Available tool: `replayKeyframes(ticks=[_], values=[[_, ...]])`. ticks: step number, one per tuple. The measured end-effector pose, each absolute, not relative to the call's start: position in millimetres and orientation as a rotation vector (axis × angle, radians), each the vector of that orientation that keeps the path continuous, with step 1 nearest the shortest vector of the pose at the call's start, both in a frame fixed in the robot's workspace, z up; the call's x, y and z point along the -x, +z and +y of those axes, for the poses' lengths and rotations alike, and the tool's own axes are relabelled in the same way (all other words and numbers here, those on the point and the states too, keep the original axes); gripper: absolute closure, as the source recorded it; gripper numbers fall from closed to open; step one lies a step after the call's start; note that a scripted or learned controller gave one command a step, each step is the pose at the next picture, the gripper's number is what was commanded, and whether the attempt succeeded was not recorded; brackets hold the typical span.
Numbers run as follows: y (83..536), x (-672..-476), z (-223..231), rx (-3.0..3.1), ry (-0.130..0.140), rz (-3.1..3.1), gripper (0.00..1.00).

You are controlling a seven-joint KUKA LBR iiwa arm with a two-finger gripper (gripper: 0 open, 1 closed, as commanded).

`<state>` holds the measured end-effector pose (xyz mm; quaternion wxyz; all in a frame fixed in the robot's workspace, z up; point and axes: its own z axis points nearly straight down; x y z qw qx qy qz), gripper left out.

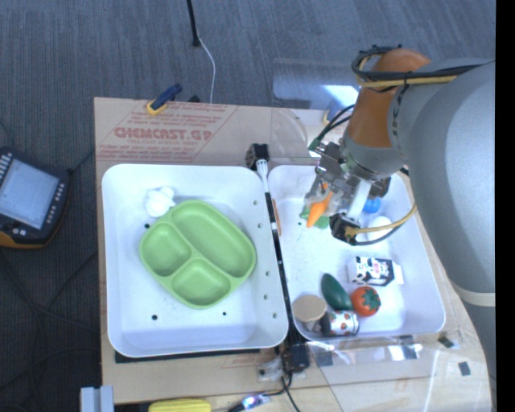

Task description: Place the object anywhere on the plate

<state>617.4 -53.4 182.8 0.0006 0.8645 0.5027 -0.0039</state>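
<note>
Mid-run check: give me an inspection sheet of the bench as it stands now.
Surface: two white bins on a cardboard sheet.
Job's things: green plate in left bin, nothing on it; carrot at the gripper.
Clutter: white ball by the plate; cow-print box, tomato, dark green vegetable, cup in right bin.
Grippers: gripper over right bin; hold unclear.
Cables: black cable on floor.
Surroundings: handheld screen at left.

Tomato (366, 301), dark green vegetable (335, 291), small carton (373, 271), right bin (422, 318).
</note>
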Motion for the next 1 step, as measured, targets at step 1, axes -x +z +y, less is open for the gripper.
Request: replayKeyframes(ticks=[1], values=[[216.2,-614.3,33.6,-2.750,-0.004,1.524,1.00]])
